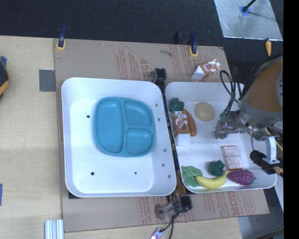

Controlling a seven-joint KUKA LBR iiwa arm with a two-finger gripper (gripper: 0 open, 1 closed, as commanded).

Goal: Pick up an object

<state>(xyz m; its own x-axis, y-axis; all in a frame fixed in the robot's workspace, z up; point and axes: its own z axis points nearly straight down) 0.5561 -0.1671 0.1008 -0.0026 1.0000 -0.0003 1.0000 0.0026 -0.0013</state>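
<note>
The small box (231, 157) with a reddish label, its print too small to read, is lying flat in the right bin (189, 91), above the purple grapes (240, 177); the gripper (225, 126) is hovering just above-left of it, and whether it is clenched I cannot tell; a blue tray (123, 126) is sitting in the left bin (79, 173) on the cardboard-covered bench (25, 133).

the bench (25, 143) bears cardboard (114, 59) under 2 white bins (72, 133).

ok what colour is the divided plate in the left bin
Light blue, clear in the camera view.
</note>
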